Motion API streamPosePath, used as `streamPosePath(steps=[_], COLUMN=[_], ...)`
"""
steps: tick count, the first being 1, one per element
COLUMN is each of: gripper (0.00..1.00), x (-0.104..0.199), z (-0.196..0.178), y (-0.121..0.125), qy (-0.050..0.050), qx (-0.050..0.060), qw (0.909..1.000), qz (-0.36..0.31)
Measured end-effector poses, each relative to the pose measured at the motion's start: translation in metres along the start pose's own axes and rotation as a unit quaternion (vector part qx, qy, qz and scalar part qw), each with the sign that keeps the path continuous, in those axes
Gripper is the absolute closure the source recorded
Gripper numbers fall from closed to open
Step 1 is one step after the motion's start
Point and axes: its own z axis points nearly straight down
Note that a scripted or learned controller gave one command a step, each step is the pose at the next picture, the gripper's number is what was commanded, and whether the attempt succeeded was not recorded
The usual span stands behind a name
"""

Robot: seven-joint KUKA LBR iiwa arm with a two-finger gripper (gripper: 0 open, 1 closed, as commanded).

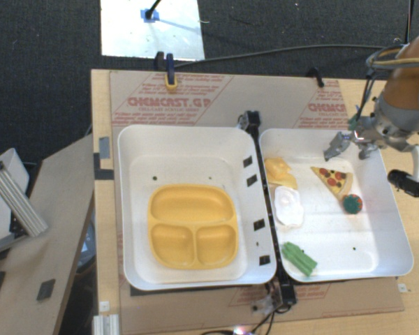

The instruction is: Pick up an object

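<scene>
Arm is entering from the right edge, its orange band sitting above a grey wrist that is hanging over the far right corner of the right bin. Gripper is pointing down and toward the left, hovering above the bin's back edge; two grey fingers are showing apart from each other with nothing between them, so they are reading as spread and holding nothing.

Right bin is holding five items. Pizza slice is lying flat just below and left of the gripper, not touching it. Green ball is sitting just beside the slice's narrow tip. Yellow item is resting against the bin's left wall, with a white item lying just in front of it, the two touching or nearly so. Green block is lying tilted near the front left corner, well apart from the gripper.

Left bin is carrying a yellow divided tray, sitting flat toward the front with its three compartments facing up.
</scene>
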Motion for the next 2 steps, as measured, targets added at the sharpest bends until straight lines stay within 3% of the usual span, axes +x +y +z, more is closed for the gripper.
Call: streamPosePath(steps=[1,2], gripper=[0.00,0.00], x=[-0.005,-0.005], z=[0.047,0.062], y=[-0.002,0.000], qy=[0.000,-0.001], qx=[-0.001,-0.004], qw=[1.0000,1.0000], qz=[0.000,-0.001])
